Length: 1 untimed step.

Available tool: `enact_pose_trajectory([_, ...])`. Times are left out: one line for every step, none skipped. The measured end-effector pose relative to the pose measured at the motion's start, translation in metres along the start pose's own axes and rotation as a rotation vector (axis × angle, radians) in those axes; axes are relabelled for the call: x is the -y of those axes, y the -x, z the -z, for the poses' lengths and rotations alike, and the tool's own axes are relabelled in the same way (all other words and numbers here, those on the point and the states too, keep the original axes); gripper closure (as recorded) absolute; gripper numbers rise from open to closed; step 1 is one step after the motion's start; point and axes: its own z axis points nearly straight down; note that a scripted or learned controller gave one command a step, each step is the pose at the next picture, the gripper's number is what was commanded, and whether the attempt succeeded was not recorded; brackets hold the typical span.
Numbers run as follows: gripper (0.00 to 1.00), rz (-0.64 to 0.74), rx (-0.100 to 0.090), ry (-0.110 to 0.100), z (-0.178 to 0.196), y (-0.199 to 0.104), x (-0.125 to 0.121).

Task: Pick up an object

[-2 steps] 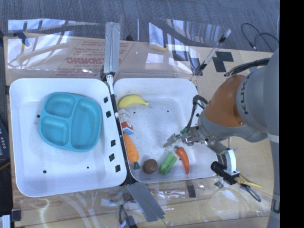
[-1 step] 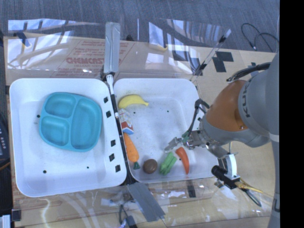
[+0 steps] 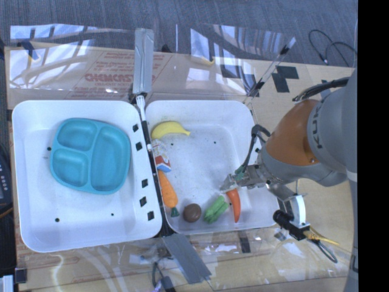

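Down at the right side of the right bin [image 3: 243, 111], my gripper [image 3: 238, 181] hung low over the floor, its tip just above the top end of a red-orange pepper [image 3: 235, 204]. I could not tell how the tip was set, since the view there was small and blurred, so whether it gripped the pepper stayed unclear. Just left of the pepper lay a green vegetable [image 3: 215, 210], and beside that a brown round thing [image 3: 192, 212]. Along the left wall lay a carrot [image 3: 168, 191], with a small printed packet [image 3: 161, 160] above it and a banana [image 3: 169, 129] near the top corner. Across the divider, the left bin [image 3: 30, 224] held a blue divided plate [image 3: 91, 155].
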Motion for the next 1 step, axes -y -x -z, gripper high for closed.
enact_pose_trajectory([1.00, -0.057, -0.001, 0.000, 0.1208, -0.0372, -0.0286])
